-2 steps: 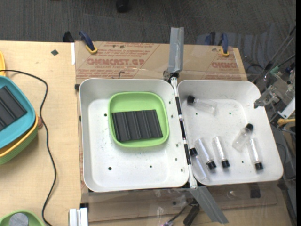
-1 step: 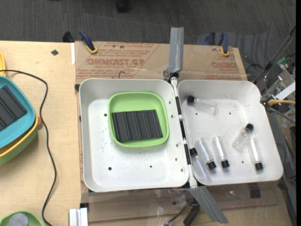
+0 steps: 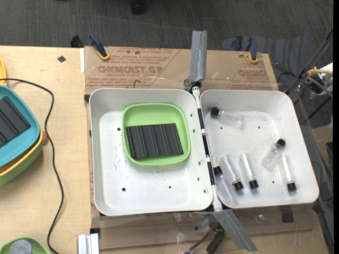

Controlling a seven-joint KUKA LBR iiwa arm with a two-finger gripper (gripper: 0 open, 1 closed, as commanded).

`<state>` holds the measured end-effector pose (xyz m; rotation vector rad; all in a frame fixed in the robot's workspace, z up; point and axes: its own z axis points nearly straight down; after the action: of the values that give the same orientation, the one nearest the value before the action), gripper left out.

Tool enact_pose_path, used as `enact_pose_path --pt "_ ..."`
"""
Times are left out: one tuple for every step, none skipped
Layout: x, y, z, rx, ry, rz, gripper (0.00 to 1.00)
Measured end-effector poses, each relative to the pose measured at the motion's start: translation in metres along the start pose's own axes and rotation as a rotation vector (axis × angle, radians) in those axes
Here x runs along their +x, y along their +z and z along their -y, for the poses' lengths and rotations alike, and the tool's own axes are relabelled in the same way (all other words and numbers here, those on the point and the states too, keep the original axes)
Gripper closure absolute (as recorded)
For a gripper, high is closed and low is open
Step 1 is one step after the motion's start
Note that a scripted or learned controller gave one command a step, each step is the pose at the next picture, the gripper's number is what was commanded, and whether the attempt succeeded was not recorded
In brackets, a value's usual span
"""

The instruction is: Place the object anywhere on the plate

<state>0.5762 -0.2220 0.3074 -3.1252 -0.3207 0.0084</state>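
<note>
no gripper can be made out above the bins, so whether its fingers are spread or pressed together cannot be told. the green plate [image 3: 157, 135] sits toward the far side of the left bin [image 3: 106, 194], with a dark ribbed pad [image 3: 154, 141] lying flat on it. the right bin [image 3: 296, 189] holds six clear vials with black caps: one vial [image 3: 225, 117] near its far-left corner, one [image 3: 274, 153] toward the right edge, four along the near edge.

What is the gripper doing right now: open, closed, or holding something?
Gripper: its state cannot be told from this picture. The clear tubes lie in the right bin; the green plate in the left bin carries a dark ridged pad.
</note>
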Motion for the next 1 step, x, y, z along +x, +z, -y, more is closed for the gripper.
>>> enact_pose_path --pt "0.0234 0.0276 -0.0045 0.001 0.000 0.001 0.00"
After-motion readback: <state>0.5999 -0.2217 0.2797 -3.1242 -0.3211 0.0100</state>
